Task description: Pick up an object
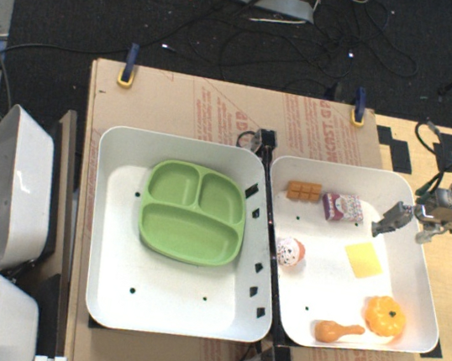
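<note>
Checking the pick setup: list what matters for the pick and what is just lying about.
For the pick: gripper, yellow slice, orange pumpkin, orange gourd, waffle, purple carton, round white toy, right bin.
Lying about: green divided plate, left bin, clamps.

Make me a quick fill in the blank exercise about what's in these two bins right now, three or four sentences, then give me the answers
1. The green divided plate lies in the ____ bin.
2. The flat yellow square lies in the ____ bin.
3. The divided plate has ____ compartments.
4. The gripper hovers at the right bin's ____ edge.

Missing words: left; right; three; right
</note>
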Controlling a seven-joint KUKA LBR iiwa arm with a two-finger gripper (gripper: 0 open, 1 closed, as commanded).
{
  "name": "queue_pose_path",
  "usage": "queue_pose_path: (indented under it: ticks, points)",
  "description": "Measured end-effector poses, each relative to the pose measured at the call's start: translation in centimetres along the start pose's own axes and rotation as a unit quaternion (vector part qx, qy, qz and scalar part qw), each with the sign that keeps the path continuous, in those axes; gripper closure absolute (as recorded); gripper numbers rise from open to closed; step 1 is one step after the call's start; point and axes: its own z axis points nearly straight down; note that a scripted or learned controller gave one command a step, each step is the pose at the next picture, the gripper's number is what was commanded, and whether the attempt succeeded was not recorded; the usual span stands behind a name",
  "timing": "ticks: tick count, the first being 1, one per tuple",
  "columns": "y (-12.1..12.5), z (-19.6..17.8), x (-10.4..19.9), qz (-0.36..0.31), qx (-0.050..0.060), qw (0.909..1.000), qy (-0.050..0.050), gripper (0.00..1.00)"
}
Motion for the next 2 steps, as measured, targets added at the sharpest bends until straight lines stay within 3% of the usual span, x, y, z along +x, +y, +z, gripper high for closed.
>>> queue_pose_path:
  ticks: [1, 2]
  points:
    - [0.3, -0.6, 0.1, -0.002, -0.006, 1.0000, -0.001, 0.00]
    - [1.3, 4.3, 0.2, -0.002, -0.004, 1.0000, -0.001, 0.00]
